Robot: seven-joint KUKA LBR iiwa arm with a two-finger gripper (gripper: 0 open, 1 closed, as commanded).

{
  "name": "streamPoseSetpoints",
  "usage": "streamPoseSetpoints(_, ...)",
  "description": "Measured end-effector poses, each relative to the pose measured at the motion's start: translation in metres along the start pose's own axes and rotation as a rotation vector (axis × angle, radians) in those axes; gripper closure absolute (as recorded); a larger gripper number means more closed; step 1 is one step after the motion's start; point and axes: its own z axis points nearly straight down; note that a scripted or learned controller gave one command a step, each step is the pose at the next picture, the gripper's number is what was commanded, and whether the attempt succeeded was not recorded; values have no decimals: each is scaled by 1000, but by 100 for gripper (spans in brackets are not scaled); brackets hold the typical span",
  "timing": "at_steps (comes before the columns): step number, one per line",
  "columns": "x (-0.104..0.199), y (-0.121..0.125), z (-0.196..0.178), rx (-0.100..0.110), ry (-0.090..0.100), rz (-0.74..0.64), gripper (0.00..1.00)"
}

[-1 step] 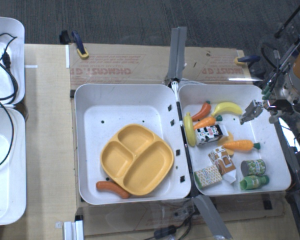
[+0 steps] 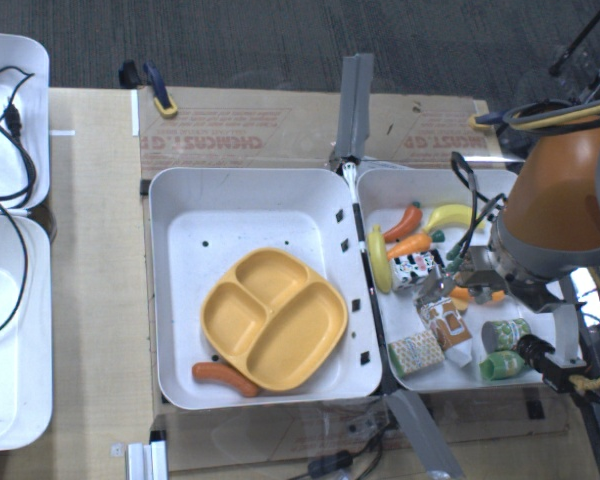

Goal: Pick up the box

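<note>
In the right bin (image 2: 375,183), a small green-patterned box (image 2: 416,352) lies near the front left corner. An orange and white carton (image 2: 448,322) lies tilted just behind it. My gripper (image 2: 439,288) hangs below the orange wrist band (image 2: 565,188), right above the far end of the carton and beside a cow-patterned toy (image 2: 414,266). The arm hides what is directly under the wrist. Nothing is visibly lifted.
A banana (image 2: 448,214), a carrot (image 2: 408,245), a red pepper (image 2: 405,219) and a yellow disc (image 2: 379,259) fill the right bin's back. A green can (image 2: 505,333) and green bottle (image 2: 500,366) lie front right. The left bin holds a yellow divided plate (image 2: 273,317) and a sausage (image 2: 223,376).
</note>
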Motion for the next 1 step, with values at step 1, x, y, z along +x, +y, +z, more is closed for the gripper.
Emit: streamPoseSetpoints(1, -58, 116, -37, -3, -2, 50, 0)
